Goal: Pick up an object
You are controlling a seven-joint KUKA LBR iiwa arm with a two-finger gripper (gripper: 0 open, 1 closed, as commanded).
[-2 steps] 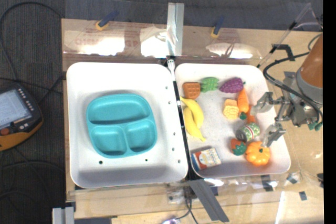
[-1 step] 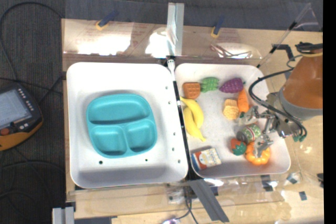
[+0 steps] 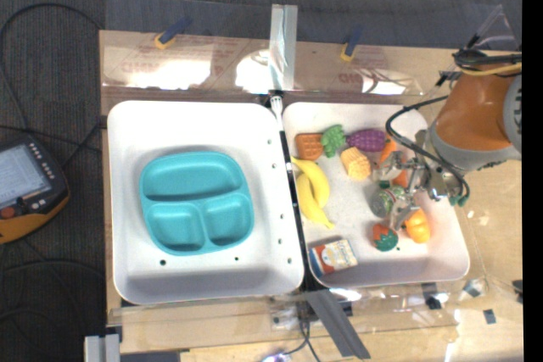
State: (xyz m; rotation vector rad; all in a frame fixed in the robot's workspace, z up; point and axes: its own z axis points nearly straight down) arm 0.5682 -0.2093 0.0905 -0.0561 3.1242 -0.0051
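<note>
Fig.: gripper [image 3: 399, 208] low in right bin [image 3: 454, 267] beside orange fruit [image 3: 416, 226]; finger state can't tell. Centre over one obj. before closing.

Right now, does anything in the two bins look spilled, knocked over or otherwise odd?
Nothing stands out. The teal divided tray lies flat in the left bin. The toy food, including the banana and the small carton, lies loose inside the right bin, where the gripper is down among it.
</note>
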